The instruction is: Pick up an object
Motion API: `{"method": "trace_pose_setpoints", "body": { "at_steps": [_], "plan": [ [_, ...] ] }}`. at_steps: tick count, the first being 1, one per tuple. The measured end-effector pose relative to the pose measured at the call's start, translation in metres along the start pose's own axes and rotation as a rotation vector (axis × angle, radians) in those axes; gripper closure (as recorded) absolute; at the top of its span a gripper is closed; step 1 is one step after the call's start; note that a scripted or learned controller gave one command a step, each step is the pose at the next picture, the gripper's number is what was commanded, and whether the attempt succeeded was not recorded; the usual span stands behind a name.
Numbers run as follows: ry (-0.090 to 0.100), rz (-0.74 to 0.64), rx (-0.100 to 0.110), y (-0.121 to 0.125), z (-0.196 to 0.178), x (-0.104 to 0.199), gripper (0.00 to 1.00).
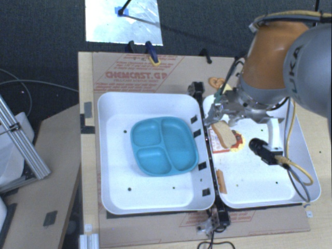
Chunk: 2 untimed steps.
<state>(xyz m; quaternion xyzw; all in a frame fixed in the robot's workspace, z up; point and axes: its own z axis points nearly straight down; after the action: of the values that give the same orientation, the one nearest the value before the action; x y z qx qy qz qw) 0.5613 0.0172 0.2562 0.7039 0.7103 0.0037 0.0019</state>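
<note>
While the blue plate (165, 146) sits in the left bin (111, 191), the bread slice (224, 135) lies by the left wall of the right bin (259, 191), just under the gripper (216, 115). Open or clenched, I cannot tell; best descend centred, clear of that wall.

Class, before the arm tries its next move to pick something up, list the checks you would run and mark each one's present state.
1. Something to pick in the right bin: ok, a bread-like toy lies near its left wall.
2. Gripper over that toy: ok, it hangs at the toy's upper end.
3. Anything gripped already: cannot tell.
4. Neighbours clear: ok, the brown stick lies apart, lower in the view.
5. Blue plate out of the way: ok, it sits in the left bin.
</note>
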Motion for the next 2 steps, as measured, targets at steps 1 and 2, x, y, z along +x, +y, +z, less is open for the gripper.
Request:
{"method": "trace_pose_setpoints", "body": {
  "at_steps": [1, 2],
  "plan": [
    [0.000, 0.000, 0.006, -0.053, -0.017, 0.044, 1.00],
    [-0.005, 0.016, 0.009, -0.076, 0.016, -0.032, 1.00]
  ]
}}
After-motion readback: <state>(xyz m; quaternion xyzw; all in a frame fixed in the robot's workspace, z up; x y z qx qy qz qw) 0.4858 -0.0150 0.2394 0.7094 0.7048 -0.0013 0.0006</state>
